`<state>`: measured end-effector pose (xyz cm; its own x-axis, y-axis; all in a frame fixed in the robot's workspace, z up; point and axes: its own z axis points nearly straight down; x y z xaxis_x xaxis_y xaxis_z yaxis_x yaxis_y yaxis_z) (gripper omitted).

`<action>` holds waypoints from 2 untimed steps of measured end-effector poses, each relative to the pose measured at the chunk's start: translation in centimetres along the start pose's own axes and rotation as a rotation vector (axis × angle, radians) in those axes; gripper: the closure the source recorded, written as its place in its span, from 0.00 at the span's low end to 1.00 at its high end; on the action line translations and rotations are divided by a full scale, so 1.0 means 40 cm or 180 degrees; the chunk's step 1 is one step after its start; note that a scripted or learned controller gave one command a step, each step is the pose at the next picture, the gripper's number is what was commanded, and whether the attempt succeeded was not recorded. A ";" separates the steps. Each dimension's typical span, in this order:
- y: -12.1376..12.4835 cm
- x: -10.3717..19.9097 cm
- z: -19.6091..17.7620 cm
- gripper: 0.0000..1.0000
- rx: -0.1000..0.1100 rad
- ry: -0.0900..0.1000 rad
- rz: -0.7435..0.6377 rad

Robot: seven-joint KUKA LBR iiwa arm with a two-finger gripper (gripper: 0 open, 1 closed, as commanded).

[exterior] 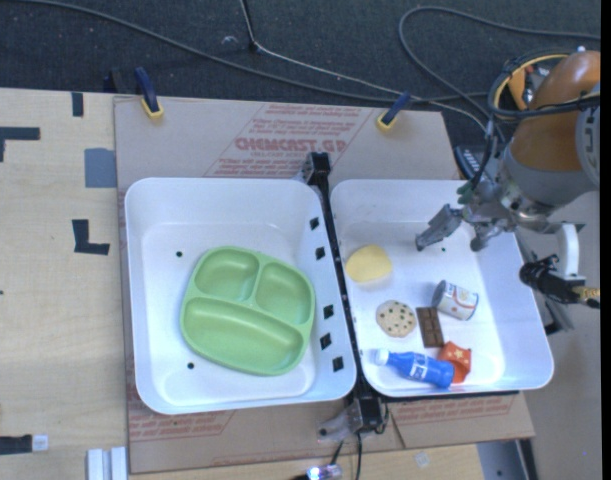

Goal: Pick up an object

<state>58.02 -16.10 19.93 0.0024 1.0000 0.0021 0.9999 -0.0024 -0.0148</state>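
The right bin [505, 268] holds a yellow rounded piece [368, 264], a chocolate-chip cookie [395, 318], a small grey can [455, 300] on its side, a brown bar [429, 326], a blue bottle [417, 367] and an orange-red packet [457, 359]. My gripper [455, 238] hangs over the upper right part of this bin, above and to the right of the yellow piece. It is open, its two dark fingers spread apart with nothing between them. The can lies just below it.
A green divided plate [250, 309] lies in the left bin [145, 268]. A black divider [330, 268] runs between the two bins. Cables cross the dark floor behind the bench, and two clamps [148, 96] hold the cardboard sheet.
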 end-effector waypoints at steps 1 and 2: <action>0.008 0.001 -0.020 0.00 -0.0043 -0.0007 -0.0012; 0.007 -0.015 0.135 0.00 -0.0027 -0.0007 -0.0010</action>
<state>58.21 -16.70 14.52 -0.0006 1.0000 -0.0001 1.0000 0.0006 -0.0063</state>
